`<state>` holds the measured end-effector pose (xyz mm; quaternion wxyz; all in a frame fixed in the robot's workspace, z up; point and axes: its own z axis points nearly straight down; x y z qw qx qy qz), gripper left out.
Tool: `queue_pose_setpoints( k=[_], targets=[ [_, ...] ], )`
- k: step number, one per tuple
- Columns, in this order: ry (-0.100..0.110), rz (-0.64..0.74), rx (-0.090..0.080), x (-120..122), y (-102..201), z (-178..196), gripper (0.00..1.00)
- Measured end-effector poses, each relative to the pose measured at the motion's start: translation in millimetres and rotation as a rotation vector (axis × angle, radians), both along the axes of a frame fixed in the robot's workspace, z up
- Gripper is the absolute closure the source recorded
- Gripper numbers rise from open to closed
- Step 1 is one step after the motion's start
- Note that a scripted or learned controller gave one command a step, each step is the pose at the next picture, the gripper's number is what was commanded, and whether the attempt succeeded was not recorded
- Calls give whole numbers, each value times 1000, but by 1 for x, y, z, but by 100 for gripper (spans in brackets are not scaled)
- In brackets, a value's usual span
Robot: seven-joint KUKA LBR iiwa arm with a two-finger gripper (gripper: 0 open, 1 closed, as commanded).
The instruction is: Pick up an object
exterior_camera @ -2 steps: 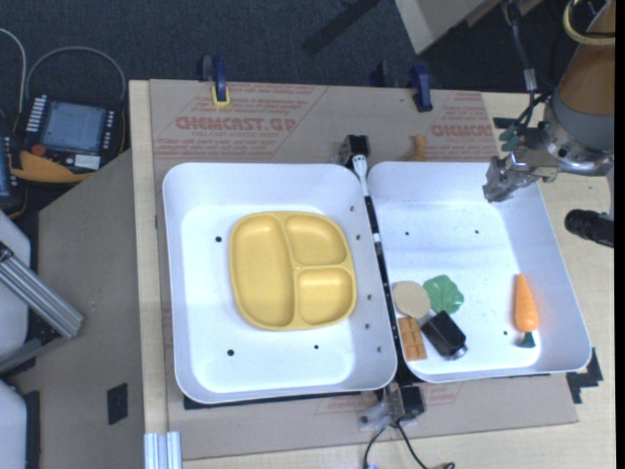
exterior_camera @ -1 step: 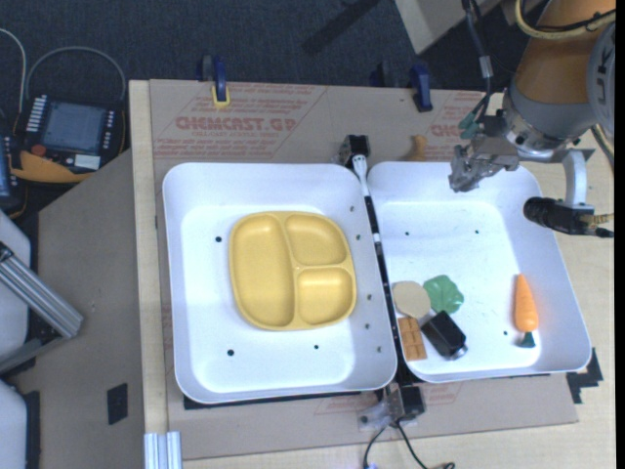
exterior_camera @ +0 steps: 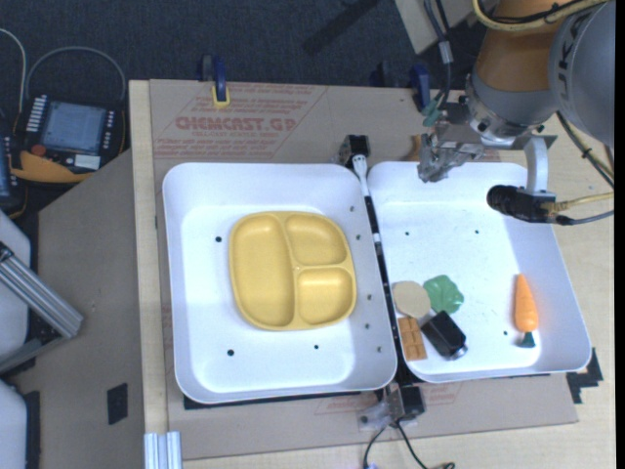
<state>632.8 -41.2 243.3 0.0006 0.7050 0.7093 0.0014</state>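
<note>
Camera view: grey arm with orange band enters from the right, wrist bent down over the far edge of the right bin (exterior_camera: pixel 562 291). Gripper (exterior_camera: pixel 433 169) hangs at that bin's far-left corner; grip state cannot be told. Right bin's near-left corner: green object (exterior_camera: pixel 442 289), tan disc (exterior_camera: pixel 411 299), black block (exterior_camera: pixel 444 334), brown wafer (exterior_camera: pixel 410 338), close together. Carrot (exterior_camera: pixel 525 304) by the right edge. Left bin (exterior_camera: pixel 195 262): 1 yellow 3-compartment plate (exterior_camera: pixel 291 269), centred. Bench: brown board, blue clamp (exterior_camera: pixel 221 78) at far edge. Handheld screen (exterior_camera: pixel 70 127) beyond left.

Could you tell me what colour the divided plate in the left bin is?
The divided plate is pale yellow, seen in the camera view.
</note>
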Motion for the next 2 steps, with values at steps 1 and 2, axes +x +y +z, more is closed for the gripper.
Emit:
queue_pose_setpoints(
  k=[1,2],
  targets=[
    [1,0,0,5,64,-2,100],
    [0,0,0,13,121,2,100]
  ],
)
